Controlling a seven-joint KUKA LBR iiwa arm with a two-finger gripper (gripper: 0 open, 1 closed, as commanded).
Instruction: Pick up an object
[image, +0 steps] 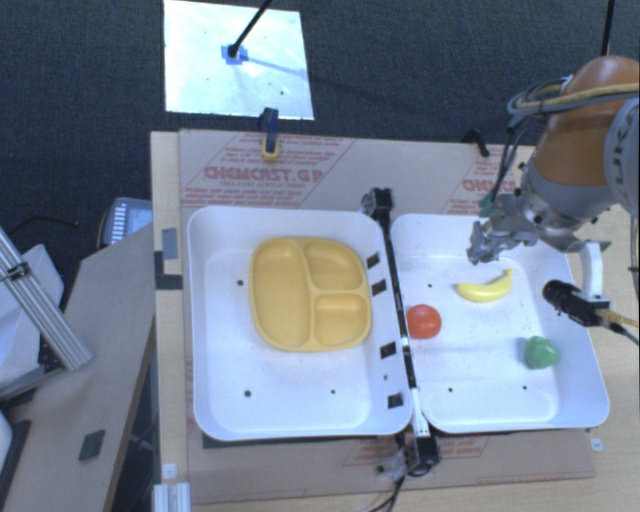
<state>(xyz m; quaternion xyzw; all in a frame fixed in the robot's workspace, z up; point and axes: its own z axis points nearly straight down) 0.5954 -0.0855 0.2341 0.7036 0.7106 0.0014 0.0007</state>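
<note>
A yellow banana (486, 288) lies in the right bin (480, 400), near its far side. An orange-red round fruit (424, 321) sits by the bin's left wall, and a green object (541, 352) rests toward the right. My gripper (487, 245) hangs over the right bin's far part, just above and behind the banana, with nothing visibly between its fingers. The arm comes in from the upper right.
The left bin (220, 380) holds a yellow divided plate (308, 293). A black divider with clips (392, 300) runs between the bins. A black cylindrical fixture (570, 300) juts over the right bin's right edge. Cardboard lies under both bins.
</note>
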